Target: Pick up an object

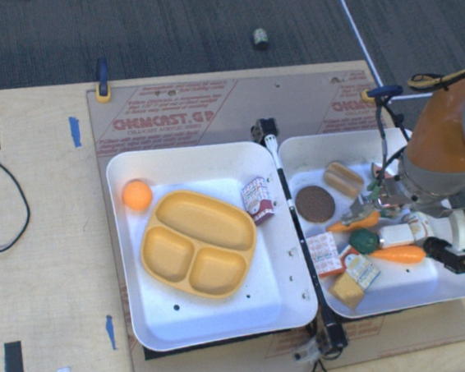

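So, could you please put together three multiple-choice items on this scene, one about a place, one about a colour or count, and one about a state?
1. Where does the orange ball lie?
A. In the left bin, near its far left corner
B. Inside the divided tray
C. In the right bin

2. How many compartments does the yellow divided tray have?
A. Two
B. Three
C. Five

3. How does the carrot lie in the right bin?
A. Standing upright against the wall
B. Hanging over the bin's rim
C. Flat on the bin's floor

Answers:
1. A, the ball rests on the left bin's white floor beside the tray.
2. B, one long section and two smaller ones show.
3. C, it lies lengthwise on the floor near the gripper.
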### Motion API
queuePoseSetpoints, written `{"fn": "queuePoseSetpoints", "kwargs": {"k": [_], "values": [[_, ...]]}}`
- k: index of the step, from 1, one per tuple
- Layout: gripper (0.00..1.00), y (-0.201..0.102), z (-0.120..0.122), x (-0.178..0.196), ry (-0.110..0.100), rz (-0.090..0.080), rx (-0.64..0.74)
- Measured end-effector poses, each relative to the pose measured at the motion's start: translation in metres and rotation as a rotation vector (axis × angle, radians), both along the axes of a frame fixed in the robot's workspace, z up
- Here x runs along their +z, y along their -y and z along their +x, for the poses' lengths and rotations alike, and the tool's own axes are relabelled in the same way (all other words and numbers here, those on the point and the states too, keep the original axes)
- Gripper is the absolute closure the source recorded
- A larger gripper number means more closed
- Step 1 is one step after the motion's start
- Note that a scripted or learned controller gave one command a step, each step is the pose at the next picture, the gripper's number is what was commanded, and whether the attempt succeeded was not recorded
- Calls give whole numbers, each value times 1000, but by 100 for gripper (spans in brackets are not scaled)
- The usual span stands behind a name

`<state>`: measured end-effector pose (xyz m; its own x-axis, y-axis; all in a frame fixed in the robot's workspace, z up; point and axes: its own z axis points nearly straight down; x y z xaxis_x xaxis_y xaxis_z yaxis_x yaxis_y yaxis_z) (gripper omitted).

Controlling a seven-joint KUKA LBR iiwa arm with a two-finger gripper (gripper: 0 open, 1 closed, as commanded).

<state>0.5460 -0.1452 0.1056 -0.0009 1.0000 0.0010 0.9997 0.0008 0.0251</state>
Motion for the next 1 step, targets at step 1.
{"fn": "queuePoseSetpoints", "kwargs": {"k": [1], "values": [[100,-92,-59,79,-24,0,1]]}}
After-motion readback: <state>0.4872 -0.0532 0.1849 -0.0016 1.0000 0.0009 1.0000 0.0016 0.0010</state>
